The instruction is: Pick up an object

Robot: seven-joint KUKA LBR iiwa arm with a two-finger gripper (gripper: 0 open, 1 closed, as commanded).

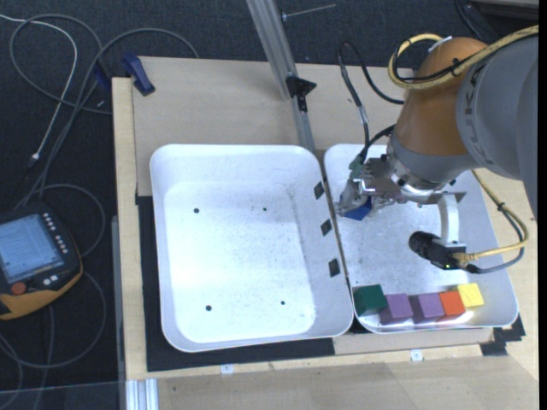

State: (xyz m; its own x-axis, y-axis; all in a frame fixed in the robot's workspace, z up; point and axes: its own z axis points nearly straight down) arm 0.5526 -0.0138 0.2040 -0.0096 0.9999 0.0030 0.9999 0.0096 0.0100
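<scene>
Wooden bench: no writing legible; jaws clenched on blue block in right bin.

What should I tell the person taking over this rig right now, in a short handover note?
Gripper: low in the right bin, at its left wall, on or right over a blue block. Whether it has a grip can't be told.
Other blocks: green, purple, another purple, orange, yellow, lined up along that bin's near edge.
Left bin: nothing placed there.
Done: arm is down at the blue block.
Left: confirm the grip, then lift.
</scene>
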